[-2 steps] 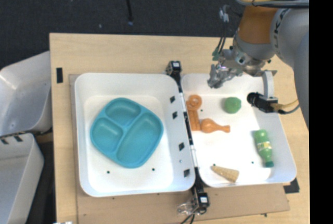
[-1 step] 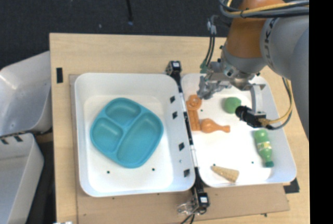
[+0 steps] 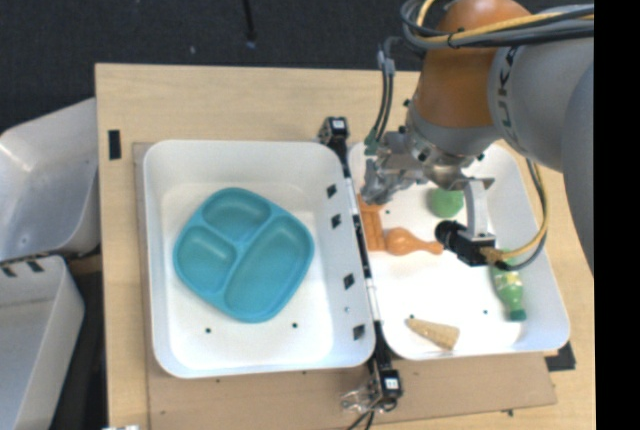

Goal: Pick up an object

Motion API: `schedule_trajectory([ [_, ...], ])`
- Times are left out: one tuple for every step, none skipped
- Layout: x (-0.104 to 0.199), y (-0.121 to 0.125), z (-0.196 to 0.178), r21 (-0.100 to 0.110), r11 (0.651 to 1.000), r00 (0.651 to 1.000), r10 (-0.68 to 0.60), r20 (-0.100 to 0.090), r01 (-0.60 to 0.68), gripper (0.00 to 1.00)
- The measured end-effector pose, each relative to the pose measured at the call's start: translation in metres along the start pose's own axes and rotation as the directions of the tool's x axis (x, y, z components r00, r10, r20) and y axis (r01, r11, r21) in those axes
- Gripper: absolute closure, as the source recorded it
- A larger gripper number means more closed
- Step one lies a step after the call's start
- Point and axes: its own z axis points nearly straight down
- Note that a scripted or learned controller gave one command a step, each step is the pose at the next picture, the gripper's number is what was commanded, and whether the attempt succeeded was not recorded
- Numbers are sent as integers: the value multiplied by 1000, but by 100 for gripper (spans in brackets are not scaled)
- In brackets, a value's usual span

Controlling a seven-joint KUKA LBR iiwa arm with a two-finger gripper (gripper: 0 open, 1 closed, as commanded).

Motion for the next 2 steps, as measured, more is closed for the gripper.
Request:
schedule_trajectory([
  [54,-28,-3,1,1000,1000,-1,0,1,100],
  [85,-57,-10,1,1000,1000,-1,0,1,100],
])
